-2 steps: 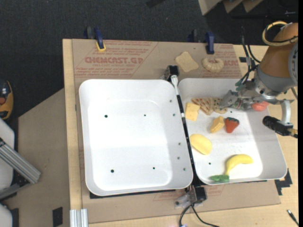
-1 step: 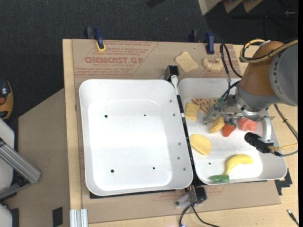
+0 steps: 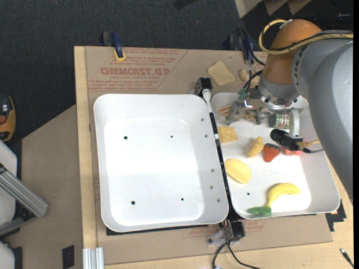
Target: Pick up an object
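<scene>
My gripper hangs low over the far left corner of the right bin, below the orange wrist band. A small orange-brown piece lies just left of it, and whether they touch is unclear. Nearer the camera in the same bin lie a pale yellow wedge, a small yellow-orange piece, a red strawberry, a rounded yellow fruit, a banana and a green item. A small can with a red and green label sits right of the gripper.
The left bin sits beside the right one, their rims meeting along the middle. On the cardboard behind the right bin lie a tan bread slice and a small beige piece. The grey arm covers the right bin's far right side.
</scene>
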